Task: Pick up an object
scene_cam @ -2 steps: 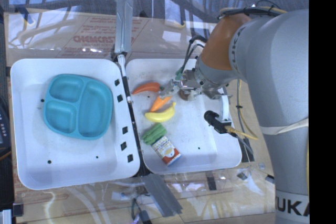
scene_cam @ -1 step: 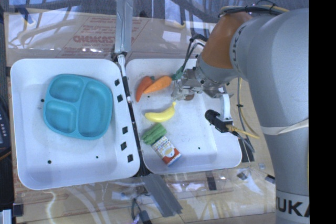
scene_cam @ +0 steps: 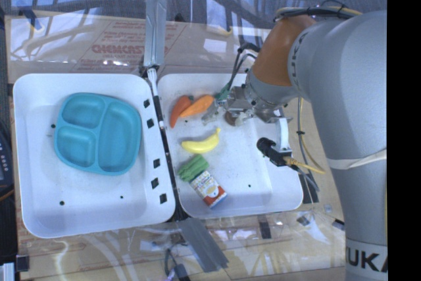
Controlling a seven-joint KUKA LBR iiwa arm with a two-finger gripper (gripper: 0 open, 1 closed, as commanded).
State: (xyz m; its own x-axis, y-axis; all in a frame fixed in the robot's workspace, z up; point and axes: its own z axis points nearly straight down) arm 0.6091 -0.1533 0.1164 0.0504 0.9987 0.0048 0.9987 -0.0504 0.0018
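In the right bin (scene_cam: 263, 197) lie two orange carrots (scene_cam: 189, 107) near the back left, a yellow banana (scene_cam: 202, 142) in front of them, and a green-topped small carton (scene_cam: 203, 181) nearer the front. My gripper (scene_cam: 225, 112) reaches in from the right and hangs low at the right end of the carrots, just above the banana. Its fingertips are dark and small against the bin floor. I see nothing between them.
The left bin (scene_cam: 39, 201) holds a blue divided plate (scene_cam: 99, 132). A ridge with black clips (scene_cam: 158, 161) separates the two bins. The grey arm (scene_cam: 342, 89) covers the right bin's back right corner and right edge.
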